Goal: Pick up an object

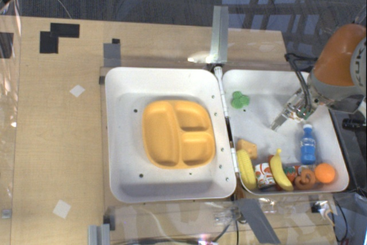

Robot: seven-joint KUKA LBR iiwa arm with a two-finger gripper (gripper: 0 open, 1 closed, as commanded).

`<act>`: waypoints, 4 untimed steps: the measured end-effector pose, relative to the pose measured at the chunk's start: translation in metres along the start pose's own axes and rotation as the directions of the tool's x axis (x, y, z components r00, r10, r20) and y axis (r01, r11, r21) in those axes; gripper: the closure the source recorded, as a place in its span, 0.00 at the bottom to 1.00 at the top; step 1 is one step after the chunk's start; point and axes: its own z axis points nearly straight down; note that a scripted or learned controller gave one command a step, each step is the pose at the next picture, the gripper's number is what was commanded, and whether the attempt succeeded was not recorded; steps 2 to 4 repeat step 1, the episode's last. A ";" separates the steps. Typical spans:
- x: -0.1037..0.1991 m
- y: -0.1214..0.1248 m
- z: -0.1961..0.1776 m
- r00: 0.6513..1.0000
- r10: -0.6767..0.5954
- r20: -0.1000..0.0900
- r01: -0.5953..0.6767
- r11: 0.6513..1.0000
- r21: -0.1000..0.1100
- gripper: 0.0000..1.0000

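Several candidate objects lie crowded along the right bin's (252,117) near edge; none is lifted.
Blue bottle (308,146) lies closest, just below the gripper (291,113), whose thin metal fingers stand slightly apart and hold nothing. Banana (280,170), corn (245,166), can (264,175) and orange (324,173) sit packed together; a green piece (239,101) lies apart. Left bin (126,123) carries a smooth yellow tray (176,133).

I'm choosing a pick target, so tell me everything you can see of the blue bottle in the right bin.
The blue bottle is small, looks like plastic, with a pale cap end and a lighter band around its blue body. It lies in the right bin, near the bin's right wall, its cap end pointing toward the end effector, which sits just beyond it without holding it. Its lower end is close to the orange and a brown toy; contact is unclear.
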 end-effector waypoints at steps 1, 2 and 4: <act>0.026 -0.041 -0.026 0.990 0.143 -0.008 -0.143 0.990 -0.004 0.00; 0.026 -0.041 -0.026 0.990 0.143 -0.008 -0.143 0.990 -0.004 0.00; 0.026 -0.041 -0.026 0.990 0.143 -0.008 -0.143 0.990 -0.004 0.00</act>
